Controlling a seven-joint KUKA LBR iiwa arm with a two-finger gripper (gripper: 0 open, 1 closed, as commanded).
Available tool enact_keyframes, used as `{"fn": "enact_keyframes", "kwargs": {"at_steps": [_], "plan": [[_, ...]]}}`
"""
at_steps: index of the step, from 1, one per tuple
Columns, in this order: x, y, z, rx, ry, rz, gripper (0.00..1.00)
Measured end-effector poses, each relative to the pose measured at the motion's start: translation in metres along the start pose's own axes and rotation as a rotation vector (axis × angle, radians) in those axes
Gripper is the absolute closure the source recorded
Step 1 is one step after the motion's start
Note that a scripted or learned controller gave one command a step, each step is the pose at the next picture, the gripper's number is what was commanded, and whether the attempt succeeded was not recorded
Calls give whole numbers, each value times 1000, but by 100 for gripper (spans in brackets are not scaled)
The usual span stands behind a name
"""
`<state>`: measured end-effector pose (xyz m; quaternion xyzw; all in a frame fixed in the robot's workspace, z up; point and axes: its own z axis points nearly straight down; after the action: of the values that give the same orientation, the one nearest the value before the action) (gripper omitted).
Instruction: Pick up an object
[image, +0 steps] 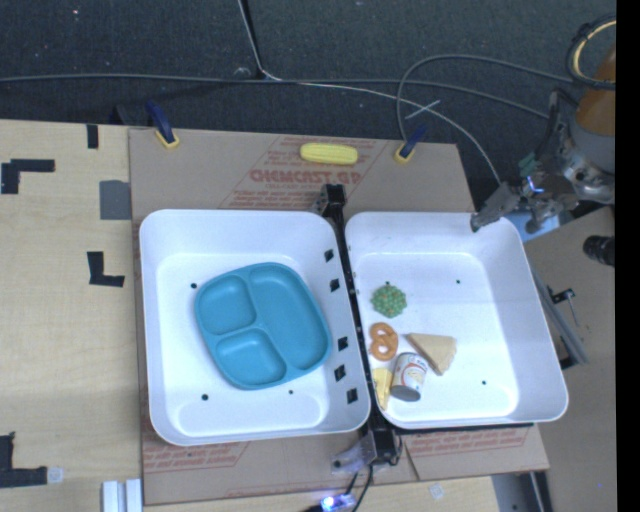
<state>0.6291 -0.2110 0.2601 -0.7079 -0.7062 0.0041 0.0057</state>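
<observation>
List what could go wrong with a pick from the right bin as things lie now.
1. The small can, pretzel, cheese wedge and a yellow piece lie bunched together, so a grasp may nudge or catch a neighbour.
2. They sit close to the right bin's left wall, which could block a descent.
3. The can lies tilted and might roll.

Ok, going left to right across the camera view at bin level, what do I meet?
Blue divided plate in the left bin → black divider clips between the bins → green ball → tan wedge in the right bin → gripper above that bin's far right corner.
</observation>
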Motion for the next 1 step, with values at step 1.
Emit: {"fn": "enact_keyframes", "kwargs": {"at_steps": [1], "plan": [[1,2,-8,-13,-3,-3,0]]}}
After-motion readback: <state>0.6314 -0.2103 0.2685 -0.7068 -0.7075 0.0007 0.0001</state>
